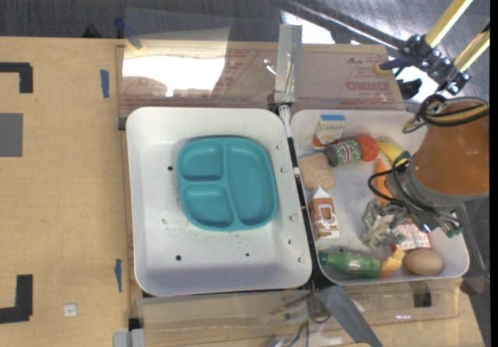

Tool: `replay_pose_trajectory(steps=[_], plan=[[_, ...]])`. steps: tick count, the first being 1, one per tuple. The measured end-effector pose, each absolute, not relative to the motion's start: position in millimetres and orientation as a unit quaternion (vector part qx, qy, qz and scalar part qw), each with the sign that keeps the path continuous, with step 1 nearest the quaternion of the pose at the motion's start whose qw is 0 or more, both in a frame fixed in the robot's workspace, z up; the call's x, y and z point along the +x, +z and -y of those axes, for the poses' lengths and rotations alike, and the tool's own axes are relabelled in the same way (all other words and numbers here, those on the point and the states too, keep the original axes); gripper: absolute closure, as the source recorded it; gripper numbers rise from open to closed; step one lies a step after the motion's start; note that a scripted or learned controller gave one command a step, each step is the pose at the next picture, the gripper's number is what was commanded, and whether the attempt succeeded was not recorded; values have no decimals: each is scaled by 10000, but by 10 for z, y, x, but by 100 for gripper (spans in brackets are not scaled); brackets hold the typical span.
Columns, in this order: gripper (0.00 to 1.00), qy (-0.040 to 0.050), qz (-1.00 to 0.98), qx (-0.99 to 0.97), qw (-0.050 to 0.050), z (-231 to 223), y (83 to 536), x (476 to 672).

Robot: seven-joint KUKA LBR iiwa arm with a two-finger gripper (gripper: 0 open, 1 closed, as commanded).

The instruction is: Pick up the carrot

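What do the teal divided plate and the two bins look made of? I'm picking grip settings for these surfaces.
The teal divided plate looks like moulded plastic: even colour, rounded compartment walls, soft matte sheen. The left bin and right bin look like smooth white plastic, with rounded corners and faint glare; coated metal can't be ruled out.

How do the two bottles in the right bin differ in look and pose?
The upper bottle has a dark green body and a red cap end; the lower bottle is brighter green throughout. The upper bottle lies near the bin's far side, the lower bottle along its near wall. Both lie on their sides in the right bin.
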State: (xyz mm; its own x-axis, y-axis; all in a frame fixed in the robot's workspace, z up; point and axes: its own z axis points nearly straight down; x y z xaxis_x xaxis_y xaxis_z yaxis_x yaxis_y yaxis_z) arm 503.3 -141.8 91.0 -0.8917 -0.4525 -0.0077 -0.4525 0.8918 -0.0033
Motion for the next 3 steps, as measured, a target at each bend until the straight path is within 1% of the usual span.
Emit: replay_pose_trajectory(steps=[1, 2, 3], plan=[[100, -49, -9618, -2737, 87, 1409, 2860, 5069], [0, -6, -9618, -2737, 33, 1402, 2793, 5049], [0, -2, -9421, -3354, 34, 1036, 1074, 5108]])
